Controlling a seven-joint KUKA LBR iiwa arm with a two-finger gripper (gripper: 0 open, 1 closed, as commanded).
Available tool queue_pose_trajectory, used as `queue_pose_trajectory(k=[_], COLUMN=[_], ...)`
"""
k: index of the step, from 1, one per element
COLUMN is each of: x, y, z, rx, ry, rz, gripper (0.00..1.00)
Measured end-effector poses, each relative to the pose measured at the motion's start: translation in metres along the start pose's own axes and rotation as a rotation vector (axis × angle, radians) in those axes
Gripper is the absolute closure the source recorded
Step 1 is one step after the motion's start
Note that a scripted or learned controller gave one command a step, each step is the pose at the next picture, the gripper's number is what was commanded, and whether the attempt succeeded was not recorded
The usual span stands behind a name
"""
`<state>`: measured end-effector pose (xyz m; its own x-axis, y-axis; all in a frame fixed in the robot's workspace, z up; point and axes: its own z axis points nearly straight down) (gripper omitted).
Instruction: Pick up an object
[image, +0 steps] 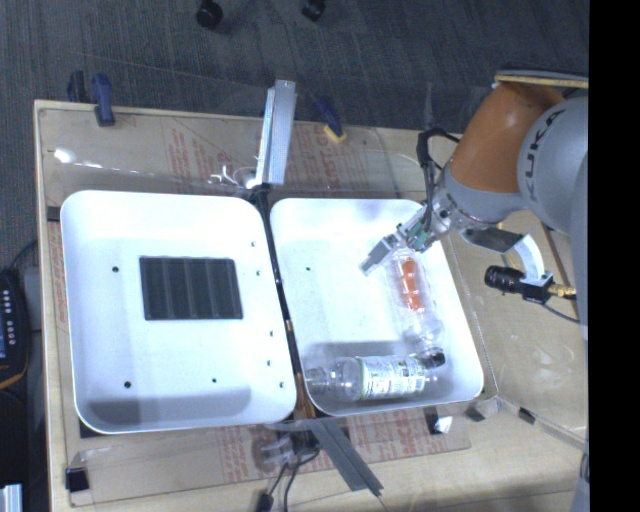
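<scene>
Two clear plastic bottles lie in the right bin (320, 300). One bottle with an orange label (412, 296) lies lengthwise along the bin's right side. The other, with a white label (375, 378), lies across the bin's near end. My gripper (395, 248) hangs over the far end of the orange-label bottle, at or just above its top. The grey arm with its orange band (495, 150) reaches in from the upper right. Whether the gripper touches the bottle is not visible.
The left bin (100, 230) holds a dark ribbed rectangular pad (190, 288). A metal bar (275, 135) stands upright behind the seam between the bins. Blue clamps (100, 95) grip the bench's far edge. A black fitting (515, 280) juts from the arm at the right.
</scene>
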<state>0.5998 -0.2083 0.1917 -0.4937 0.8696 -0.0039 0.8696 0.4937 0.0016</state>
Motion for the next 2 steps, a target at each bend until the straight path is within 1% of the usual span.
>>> queue_pose_trajectory(k=[2], x=[-0.0039], y=[0.0068], z=[-0.0024], rx=[-0.004], ry=[-0.005], rz=[-0.101], gripper=[0.00])
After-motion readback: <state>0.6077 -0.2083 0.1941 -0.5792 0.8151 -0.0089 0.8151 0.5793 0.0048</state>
